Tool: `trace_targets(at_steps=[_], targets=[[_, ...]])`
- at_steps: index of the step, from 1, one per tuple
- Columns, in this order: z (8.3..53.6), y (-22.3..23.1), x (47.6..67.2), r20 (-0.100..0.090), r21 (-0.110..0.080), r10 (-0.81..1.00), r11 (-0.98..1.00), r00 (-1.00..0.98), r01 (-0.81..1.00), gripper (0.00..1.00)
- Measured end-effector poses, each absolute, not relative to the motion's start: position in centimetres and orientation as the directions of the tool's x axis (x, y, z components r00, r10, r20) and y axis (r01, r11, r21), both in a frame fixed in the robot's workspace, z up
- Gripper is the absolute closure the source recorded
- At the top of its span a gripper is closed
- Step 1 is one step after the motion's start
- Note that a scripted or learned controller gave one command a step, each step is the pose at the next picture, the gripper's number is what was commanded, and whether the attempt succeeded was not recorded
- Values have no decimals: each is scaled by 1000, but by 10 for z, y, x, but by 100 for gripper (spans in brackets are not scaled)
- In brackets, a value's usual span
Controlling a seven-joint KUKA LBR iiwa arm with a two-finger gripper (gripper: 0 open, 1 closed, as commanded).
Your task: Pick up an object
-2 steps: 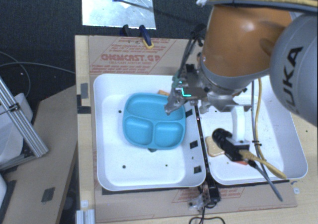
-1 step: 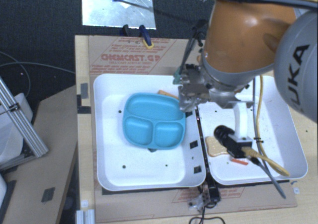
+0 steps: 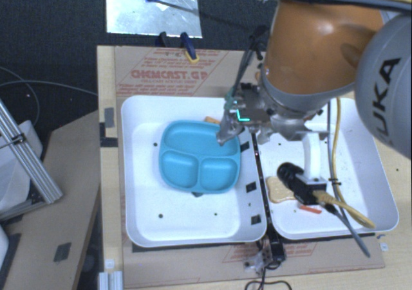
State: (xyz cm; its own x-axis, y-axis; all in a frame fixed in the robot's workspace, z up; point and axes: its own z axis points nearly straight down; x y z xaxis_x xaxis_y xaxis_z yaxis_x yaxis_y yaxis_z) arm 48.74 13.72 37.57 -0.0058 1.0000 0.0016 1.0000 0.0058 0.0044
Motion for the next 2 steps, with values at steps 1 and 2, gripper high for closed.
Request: trace_targets(at_steps=[1,2], targets=[[387,137,488,3,8,1000,11,-11,1000,100],[386,138,488,2,7,1000,11,-11,1000,0]])
